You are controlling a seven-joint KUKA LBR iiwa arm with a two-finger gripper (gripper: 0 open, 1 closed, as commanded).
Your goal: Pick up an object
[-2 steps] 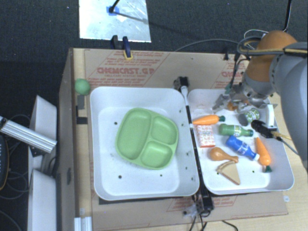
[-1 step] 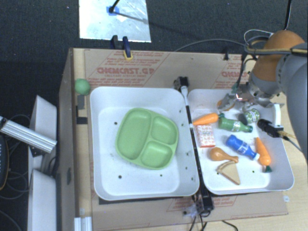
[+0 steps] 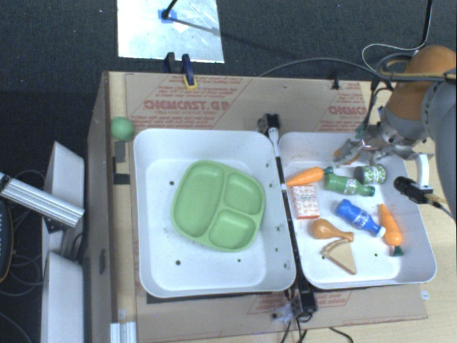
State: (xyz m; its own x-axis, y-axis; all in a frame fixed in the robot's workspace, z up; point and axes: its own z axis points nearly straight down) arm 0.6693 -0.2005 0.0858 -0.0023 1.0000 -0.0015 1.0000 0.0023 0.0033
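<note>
We see the claw [image 3: 355,151] low over the right bin [image 3: 421,263], at its back edge; how its grip stands we cannot tell, and nothing shows in it. Just beside it lie a small green can [image 3: 373,174] and a green bottle [image 3: 348,184], touching a toy carrot [image 3: 305,176]. Crowding may make us nudge a neighbour or close on two things, and round shapes could roll away.

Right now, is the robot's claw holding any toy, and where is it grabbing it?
Nothing is held. The gripper hangs above the right bin, near the green bottle.
</note>
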